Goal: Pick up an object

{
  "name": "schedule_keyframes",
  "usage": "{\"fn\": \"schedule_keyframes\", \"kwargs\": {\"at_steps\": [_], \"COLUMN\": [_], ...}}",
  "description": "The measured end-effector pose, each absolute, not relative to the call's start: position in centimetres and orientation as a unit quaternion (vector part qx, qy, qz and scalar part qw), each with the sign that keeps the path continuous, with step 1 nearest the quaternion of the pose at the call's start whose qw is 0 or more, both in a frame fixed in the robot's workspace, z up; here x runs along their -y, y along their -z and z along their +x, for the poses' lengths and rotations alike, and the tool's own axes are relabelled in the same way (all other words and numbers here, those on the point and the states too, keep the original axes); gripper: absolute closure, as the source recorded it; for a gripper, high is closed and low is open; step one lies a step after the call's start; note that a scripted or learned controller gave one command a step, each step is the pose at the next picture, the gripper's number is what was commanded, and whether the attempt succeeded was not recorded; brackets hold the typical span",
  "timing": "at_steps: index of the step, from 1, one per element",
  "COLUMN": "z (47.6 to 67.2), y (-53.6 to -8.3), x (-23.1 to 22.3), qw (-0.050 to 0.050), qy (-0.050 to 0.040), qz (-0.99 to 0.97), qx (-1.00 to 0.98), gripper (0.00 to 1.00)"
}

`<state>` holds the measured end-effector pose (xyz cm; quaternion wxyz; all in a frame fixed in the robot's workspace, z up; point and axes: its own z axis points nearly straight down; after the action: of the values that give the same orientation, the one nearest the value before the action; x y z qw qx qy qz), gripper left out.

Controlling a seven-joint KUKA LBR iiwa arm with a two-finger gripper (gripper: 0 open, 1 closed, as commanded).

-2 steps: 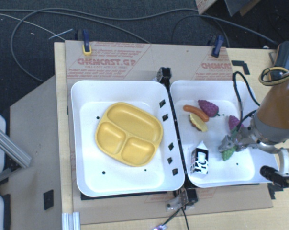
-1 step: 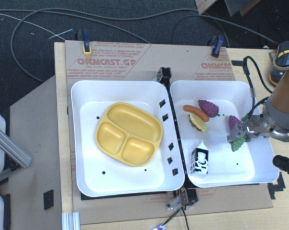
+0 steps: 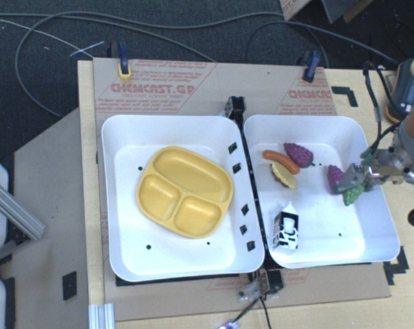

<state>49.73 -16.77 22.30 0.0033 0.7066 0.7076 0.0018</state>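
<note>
- Looking at the gripper (image 3: 358,179), I see it low over the right bin's (image 3: 371,242) right side, fingers on either side of a purple-and-green toy (image 3: 344,184); I cannot tell whether they actually pinch it.
- Left of that toy, I see purple grapes (image 3: 299,154), an orange sausage (image 3: 280,161) touching them, and a yellow-brown piece (image 3: 284,177) just beside.
- Nearer me, a black-and-white carton (image 3: 286,230) lies by the bin's left wall.
- Left bin (image 3: 118,184) holds a yellow divided plate (image 3: 185,191).
</note>
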Motion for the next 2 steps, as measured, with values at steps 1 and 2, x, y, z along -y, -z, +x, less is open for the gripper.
{"fn": "schedule_keyframes", "kwargs": {"at_steps": [1,2], "z": [49.7,49.7], "y": [-21.9,-23.1], "x": [10.4,5.2], "qw": [-0.002,-0.001], "qy": [-0.0009,-0.0013], "qz": [0.705,0.705], "qx": [-0.710,-0.710], "gripper": [1.00,1.00]}}
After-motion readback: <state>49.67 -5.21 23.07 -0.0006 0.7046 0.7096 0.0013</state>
